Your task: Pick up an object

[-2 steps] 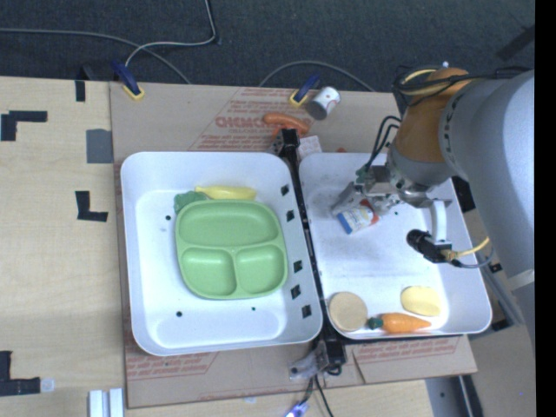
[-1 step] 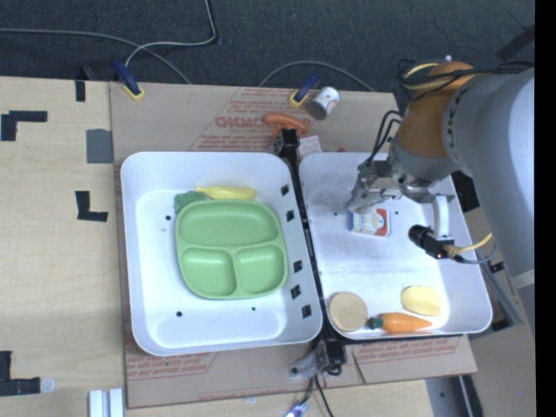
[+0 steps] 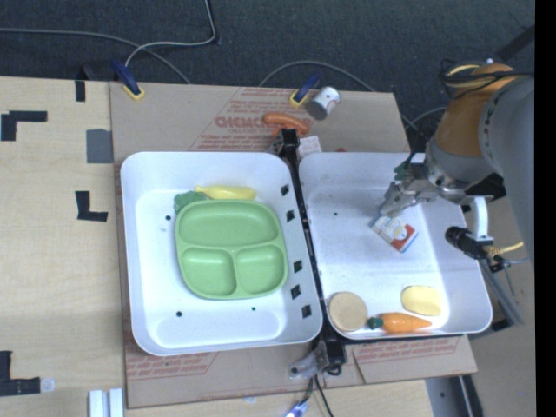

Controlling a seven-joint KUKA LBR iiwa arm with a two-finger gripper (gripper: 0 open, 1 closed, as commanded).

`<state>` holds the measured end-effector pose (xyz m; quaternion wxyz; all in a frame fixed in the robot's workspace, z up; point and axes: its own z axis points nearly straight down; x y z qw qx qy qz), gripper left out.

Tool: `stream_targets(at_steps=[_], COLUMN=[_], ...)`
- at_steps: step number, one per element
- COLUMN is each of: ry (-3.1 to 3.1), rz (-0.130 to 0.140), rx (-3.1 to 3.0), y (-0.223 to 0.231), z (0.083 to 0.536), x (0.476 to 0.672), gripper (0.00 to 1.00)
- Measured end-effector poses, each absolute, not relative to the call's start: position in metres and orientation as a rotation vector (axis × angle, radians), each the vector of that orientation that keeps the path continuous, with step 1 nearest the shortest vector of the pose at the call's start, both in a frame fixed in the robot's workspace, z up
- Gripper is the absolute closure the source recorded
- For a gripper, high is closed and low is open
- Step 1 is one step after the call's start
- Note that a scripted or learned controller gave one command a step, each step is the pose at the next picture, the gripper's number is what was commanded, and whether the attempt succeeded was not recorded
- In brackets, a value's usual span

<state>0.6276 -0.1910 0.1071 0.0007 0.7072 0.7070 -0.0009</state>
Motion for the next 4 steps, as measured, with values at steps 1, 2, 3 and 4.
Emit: stream_targets(at_steps=[1,2,3,4], ry=[2.222,2.222,2.223,2.226], rz=[-0.003,-0.004,-0.003,0.0], rx=[2.221,2.222,2.222,2.22], y=[-0.19,-0.211,-0.211,-0.146], z=[0.107,0.094,0.104,0.093], x=[0.628,0.585,0.586,0.616], gripper=[0.0,0.0,1.0,1.0])
